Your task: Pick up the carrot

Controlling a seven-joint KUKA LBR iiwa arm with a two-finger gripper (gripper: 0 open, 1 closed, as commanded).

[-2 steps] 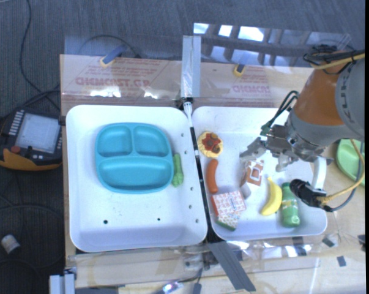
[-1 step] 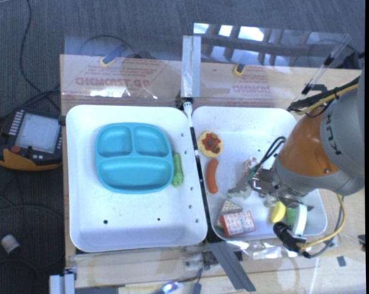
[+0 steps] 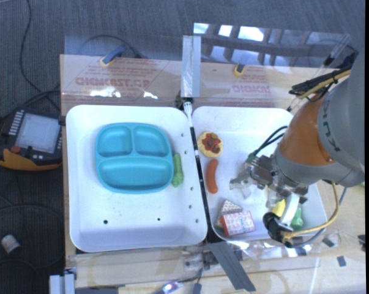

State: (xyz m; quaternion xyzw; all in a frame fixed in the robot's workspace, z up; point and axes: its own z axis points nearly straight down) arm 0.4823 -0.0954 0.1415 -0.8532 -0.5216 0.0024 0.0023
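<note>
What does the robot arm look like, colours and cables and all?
The arm is a thick, rounded grey body with a wide orange band above the wrist. Below that sits a grey metal wrist and the claw. Black and yellow cables run along it, and more loop beneath the wrist.

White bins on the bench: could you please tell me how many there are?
2. One shallow white bin on the left holds a blue divided plate; the other shallow white bin on the right sits under the arm.
</note>
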